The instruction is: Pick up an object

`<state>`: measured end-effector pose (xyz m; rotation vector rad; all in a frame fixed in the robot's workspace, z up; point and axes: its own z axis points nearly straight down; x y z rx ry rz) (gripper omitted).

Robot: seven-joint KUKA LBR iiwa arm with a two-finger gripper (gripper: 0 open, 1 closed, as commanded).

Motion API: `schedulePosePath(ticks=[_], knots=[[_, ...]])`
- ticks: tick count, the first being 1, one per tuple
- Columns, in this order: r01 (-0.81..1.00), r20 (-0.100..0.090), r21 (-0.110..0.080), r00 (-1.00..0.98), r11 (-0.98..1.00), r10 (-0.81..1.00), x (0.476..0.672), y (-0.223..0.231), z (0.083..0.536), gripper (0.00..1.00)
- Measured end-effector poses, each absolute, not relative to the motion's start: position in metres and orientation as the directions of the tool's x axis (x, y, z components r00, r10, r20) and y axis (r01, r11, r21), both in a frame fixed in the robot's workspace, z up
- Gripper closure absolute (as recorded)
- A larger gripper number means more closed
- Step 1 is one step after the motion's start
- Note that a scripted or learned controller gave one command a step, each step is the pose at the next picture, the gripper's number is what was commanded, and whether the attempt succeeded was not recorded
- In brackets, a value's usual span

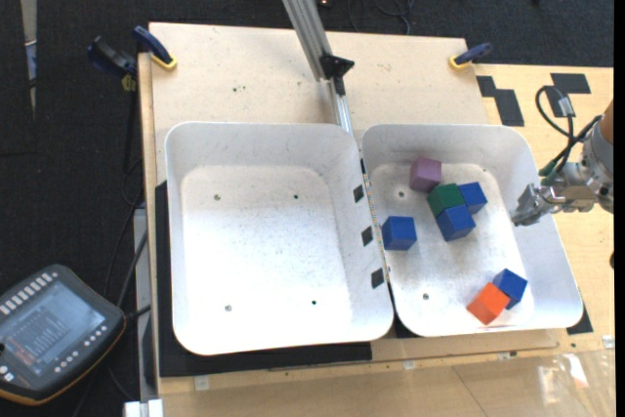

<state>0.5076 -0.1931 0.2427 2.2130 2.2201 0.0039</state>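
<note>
No readable text, label, brand or number anywhere. At seven o'clock, a handheld control pendant [49, 332] with a lit screen, its writing too small and blurred to make out. At two o'clock on the bench [264, 73], black square-patterned marks [503, 98] like a coded tag, bearing no letters or digits. Blocks and bins plain, unmarked.

Two shallow white bins side by side on a pale bench [254, 73]; left bin [195, 210] beside right bin [508, 151]. In the right bin: a purple block [425, 174], a green block [446, 198] touching blue blocks [456, 222], a lone blue block [398, 232], an orange block [487, 304] against another blue one [511, 285]. Gripper [527, 210] over that bin's right rim
</note>
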Motion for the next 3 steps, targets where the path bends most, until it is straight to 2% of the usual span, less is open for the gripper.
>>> schedulePosePath(ticks=[1, 3], knots=[[1.0, 0.002, 0.001, -0.009, 0.009, 1.0, 0.516, -0.13, 0.241, 1.0], [1.0, 0.002, 0.002, -0.009, 0.009, 1.0, 0.54, -0.019, 0.255, 1.0]])
